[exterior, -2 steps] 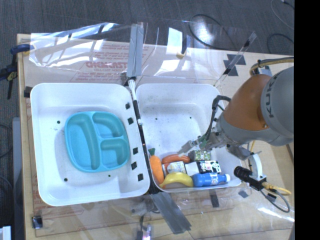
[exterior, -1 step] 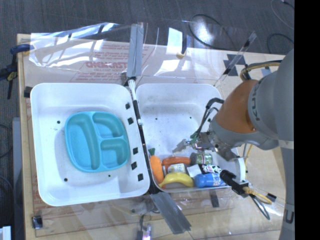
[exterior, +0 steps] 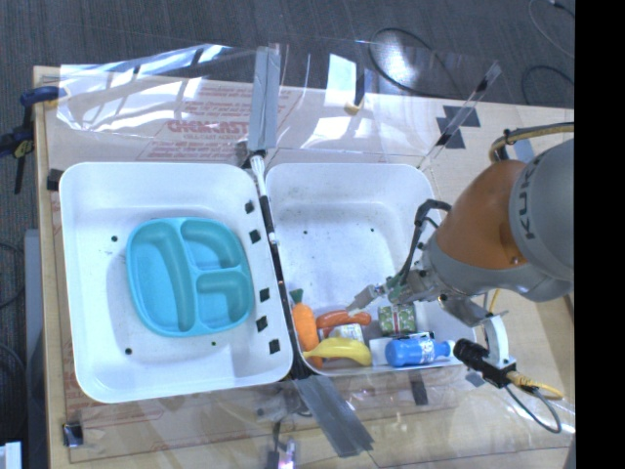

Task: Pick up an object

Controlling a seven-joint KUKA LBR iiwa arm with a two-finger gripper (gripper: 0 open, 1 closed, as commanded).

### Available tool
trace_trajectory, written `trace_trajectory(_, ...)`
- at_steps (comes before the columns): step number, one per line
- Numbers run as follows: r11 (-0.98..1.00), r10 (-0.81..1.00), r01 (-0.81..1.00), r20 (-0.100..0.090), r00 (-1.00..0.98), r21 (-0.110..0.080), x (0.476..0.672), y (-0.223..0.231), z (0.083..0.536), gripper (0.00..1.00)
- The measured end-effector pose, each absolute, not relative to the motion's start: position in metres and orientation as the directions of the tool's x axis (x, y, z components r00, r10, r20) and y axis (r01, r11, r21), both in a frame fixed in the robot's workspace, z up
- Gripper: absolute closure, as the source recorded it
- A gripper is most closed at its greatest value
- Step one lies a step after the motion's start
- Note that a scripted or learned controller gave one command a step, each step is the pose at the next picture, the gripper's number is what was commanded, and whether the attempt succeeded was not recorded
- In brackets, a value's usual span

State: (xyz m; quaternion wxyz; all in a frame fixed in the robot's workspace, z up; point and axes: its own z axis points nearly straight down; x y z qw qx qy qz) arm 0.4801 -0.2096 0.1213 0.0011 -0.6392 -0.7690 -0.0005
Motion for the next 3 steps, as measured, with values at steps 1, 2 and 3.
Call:
trace_trajectory(1,0.152,0.988,0.988,-0.014,-0.152,0.026,0.485,-0.186,0.102,0.0)
trace_trajectory(2,-0.115,0.993,0.993,-0.002,0.115,0.007,0.495,-0.211,0.094,0.0)
trace_trajectory(3,-0.075,0.997,0.997,-0.01,0.075,0.007,0.489,-0.125,0.095,0.0)
